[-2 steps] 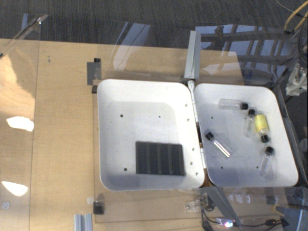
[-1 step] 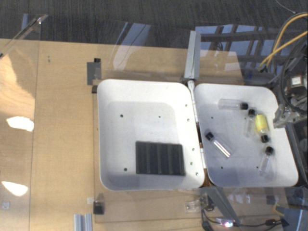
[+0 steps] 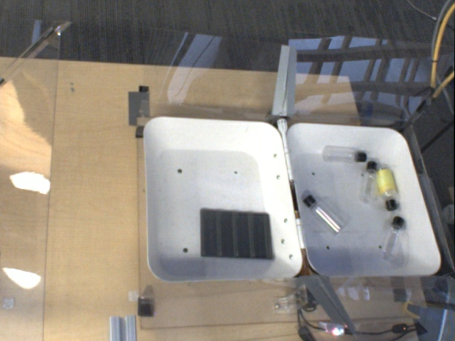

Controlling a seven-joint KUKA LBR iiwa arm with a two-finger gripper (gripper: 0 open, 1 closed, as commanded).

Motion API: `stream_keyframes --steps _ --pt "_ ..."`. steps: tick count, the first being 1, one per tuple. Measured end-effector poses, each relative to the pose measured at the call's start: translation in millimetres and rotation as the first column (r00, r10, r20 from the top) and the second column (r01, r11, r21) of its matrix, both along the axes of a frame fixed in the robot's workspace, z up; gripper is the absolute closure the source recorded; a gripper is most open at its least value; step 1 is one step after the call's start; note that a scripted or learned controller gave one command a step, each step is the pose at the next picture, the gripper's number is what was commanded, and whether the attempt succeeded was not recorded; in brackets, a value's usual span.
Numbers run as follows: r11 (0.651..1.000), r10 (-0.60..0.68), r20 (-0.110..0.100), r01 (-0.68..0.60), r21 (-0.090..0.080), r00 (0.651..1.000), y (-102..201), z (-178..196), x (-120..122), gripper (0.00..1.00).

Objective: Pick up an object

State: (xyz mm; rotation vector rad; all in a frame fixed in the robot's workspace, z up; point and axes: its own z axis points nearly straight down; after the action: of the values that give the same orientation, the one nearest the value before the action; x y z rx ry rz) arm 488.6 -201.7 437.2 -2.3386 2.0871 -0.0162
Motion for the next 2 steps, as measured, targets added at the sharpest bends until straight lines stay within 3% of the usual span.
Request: stream_keyframes --steps 1,2 --pt "0.911 0.413 -0.008 -0.413 0.001 0.911 8 -232 0 1.0" --pt "0.909 0.417 -0.002 -0.417 -0.001 0.909 10 -220 3 1.0"
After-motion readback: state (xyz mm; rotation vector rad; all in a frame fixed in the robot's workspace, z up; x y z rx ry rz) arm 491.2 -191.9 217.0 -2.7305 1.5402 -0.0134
